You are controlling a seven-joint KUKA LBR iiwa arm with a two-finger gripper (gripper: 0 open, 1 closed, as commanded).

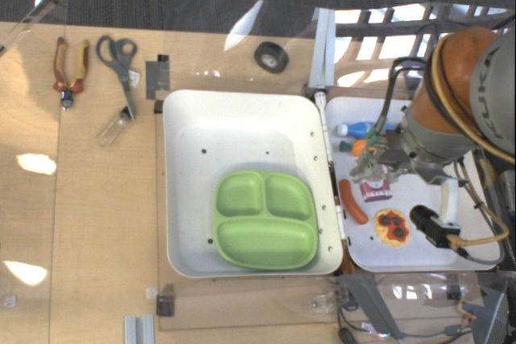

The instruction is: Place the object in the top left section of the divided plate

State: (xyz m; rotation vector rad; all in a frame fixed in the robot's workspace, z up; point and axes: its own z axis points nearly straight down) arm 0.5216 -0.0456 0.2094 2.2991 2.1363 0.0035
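Right of the green divided plate [264, 220], across two bin walls, the end effector [372, 165] hangs low over the right bin [367, 252]. Open or closed: cannot tell from this angle. Directly under it lies one maroon-and-white packet [376, 191] on the bin floor, right of the plate and about level with the plate's far half. Whether they touch is unclear.

Count.
- Bins: two, side by side.
- Plate: one, in the left bin [187, 110]. It has three sections, two small on the far side and one large on the near side. The top left section [240, 194] is the small one farther from the arm [451, 117].
- Loose things right of the plate, in the right bin: five that I can make out. They are the packet, one red sausage [352, 202] closest to the plate, one toy pizza round [392, 227], one orange piece [357, 147], and one blue-and-white bottle-like item [351, 129] farthest back.
- Left of and beyond the plate, on the wooden surface [81, 213]: one pair of red-handled pliers [68, 68], one pair of scissors [119, 64], one black tape roll [271, 56].

Edges and room. The plate's right rim sits close to the left bin's right wall, and its near rim sits close to the near wall. Bare white floor shows left of the plate and in a wide band beyond it. The sausage lies alongside the right bin's wall on the plate's side.
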